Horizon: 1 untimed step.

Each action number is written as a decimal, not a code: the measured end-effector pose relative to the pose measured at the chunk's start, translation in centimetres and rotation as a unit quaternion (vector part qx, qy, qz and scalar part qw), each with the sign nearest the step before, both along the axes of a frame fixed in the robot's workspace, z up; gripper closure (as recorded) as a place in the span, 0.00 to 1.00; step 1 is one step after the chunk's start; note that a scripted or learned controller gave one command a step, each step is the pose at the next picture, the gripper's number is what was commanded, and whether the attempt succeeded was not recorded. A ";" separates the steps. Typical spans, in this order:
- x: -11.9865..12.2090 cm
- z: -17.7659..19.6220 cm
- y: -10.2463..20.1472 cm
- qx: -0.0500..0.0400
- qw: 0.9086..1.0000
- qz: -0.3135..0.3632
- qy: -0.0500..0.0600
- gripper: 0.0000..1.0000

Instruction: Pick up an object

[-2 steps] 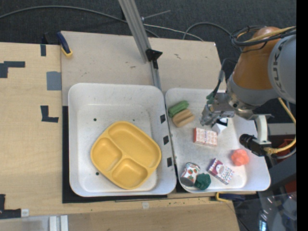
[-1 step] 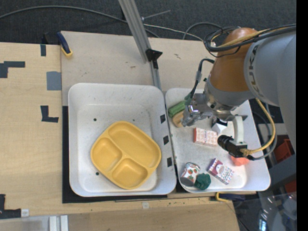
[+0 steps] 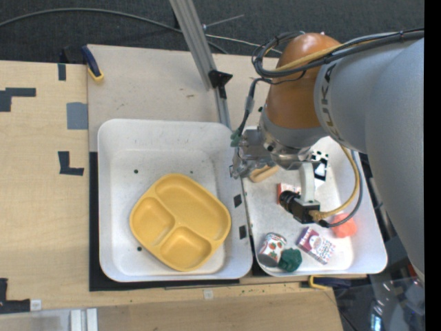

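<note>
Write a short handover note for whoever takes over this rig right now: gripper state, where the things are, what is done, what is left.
Gripper: low over the right white bin's upper left corner, beside a tan wooden block; no visible hold on anything.
Left white bin: yellow three-compartment plastic tray.
Right bin, near edge: round red-and-white item, green lump, small printed packet, orange piece.
Done: nothing lifted.
Left: pick up one object.

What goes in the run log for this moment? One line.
gripper: low, right bin's left edge | yellow divided plastic tray: left bin | pick: unconfirmed
</note>
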<state>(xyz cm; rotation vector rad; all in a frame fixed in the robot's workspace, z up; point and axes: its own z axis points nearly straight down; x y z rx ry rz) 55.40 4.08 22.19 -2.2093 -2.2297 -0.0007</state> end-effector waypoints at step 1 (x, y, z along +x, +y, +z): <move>-1.0 0.6 5.2 0.000 1.000 0.000 0.001 1.00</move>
